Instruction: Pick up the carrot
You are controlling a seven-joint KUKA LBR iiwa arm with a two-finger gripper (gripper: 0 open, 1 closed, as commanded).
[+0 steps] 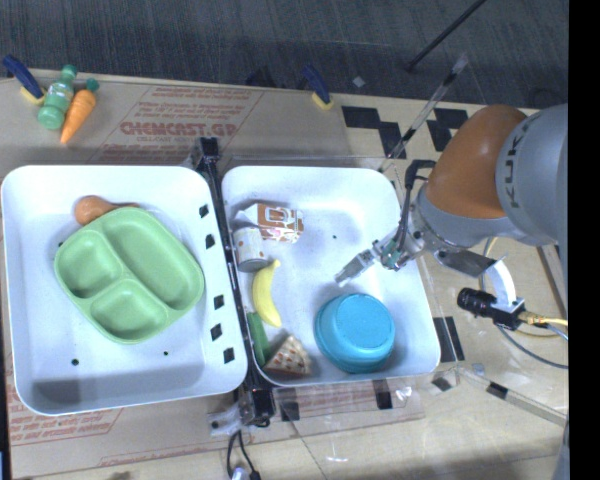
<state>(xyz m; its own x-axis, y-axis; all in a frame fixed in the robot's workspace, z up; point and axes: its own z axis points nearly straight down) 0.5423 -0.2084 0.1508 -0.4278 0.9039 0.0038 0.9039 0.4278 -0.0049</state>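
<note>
The carrot (77,114) lies outside both bins, on the brown cardboard sheet (180,118) at the far left corner of the bench. It is tilted, with its green top pointing far and right, and it touches or nearly touches a small green bottle (54,102) on its left.

It looks like a toy, so it is probably light, stiff and rather smooth. The tapered body would likely slip out of a pinch near the tip. The better hold is across the thick part just below the green top, coming in from the side away from the bottle.

The claw (365,263) hangs low in the right bin (310,180), just beyond a blue bowl (355,331) and well apart from the carrot. Whether it is spread or pressed together I cannot tell (it is small and blurred against the white floor).

An orange lump (94,208) peeks out from under the far edge of the green plate (128,271) in the left bin (30,298). Most of it is hidden, so I cannot say what it is.
</note>
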